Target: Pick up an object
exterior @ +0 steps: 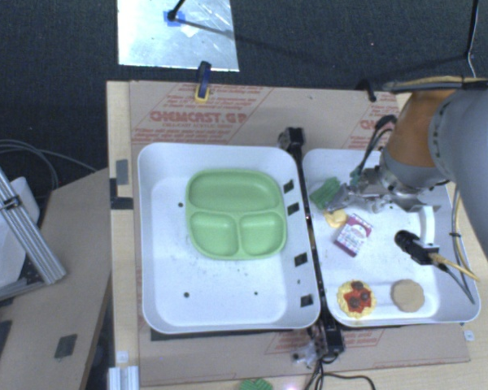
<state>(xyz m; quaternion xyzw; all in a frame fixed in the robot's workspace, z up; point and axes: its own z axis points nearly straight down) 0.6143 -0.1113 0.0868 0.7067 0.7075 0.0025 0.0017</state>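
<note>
Grey arm [464, 136] cut off right, hand [359, 192] blurred

Grey arm [472, 128], orange band [413, 128], metallic end effector [359, 192], dark cables

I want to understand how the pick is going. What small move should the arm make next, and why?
Probably a short descent straight down onto the small yellow piece. The gripper sits low in the right bin, between the green block and that yellow piece, with the pink packet just beside it. Nothing is visibly held between its fingers, so the pick looks not yet done.
</note>
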